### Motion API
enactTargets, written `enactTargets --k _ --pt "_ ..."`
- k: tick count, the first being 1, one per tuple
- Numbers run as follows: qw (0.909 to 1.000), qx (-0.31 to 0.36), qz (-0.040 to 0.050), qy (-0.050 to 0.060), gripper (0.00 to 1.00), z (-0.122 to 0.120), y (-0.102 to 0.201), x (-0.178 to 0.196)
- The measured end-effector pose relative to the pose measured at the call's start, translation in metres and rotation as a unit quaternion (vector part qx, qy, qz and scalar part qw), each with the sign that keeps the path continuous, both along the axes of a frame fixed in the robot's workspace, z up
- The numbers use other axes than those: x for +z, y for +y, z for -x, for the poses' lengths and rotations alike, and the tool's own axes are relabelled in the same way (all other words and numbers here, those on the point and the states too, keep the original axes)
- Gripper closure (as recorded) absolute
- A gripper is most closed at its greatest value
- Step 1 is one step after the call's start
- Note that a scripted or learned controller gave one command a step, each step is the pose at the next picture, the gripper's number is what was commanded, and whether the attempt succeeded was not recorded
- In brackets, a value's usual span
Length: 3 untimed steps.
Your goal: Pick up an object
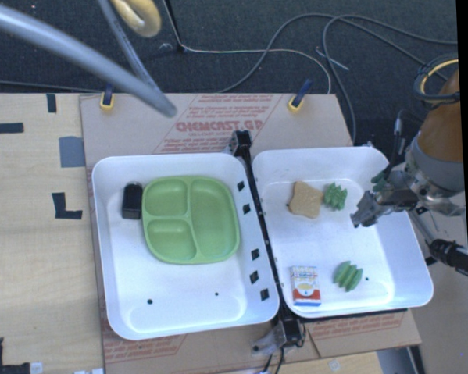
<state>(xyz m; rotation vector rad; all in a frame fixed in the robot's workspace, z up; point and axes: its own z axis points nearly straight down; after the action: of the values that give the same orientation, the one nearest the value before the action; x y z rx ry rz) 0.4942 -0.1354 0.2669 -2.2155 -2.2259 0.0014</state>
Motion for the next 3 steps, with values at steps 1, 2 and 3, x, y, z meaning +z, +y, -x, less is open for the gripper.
enactTargets --k 1,2,3 --pt "1.0 0.001 -0.0006 0.0 1.0 -0.024 0.052 0.001" --pt "1.0 0.0 -0.0001 0.0 1.0 -0.035 0.096 0.0" --pt "1.0 0.001 -0.0002 0.0 1.0 -0.046 0.156 -0.005"
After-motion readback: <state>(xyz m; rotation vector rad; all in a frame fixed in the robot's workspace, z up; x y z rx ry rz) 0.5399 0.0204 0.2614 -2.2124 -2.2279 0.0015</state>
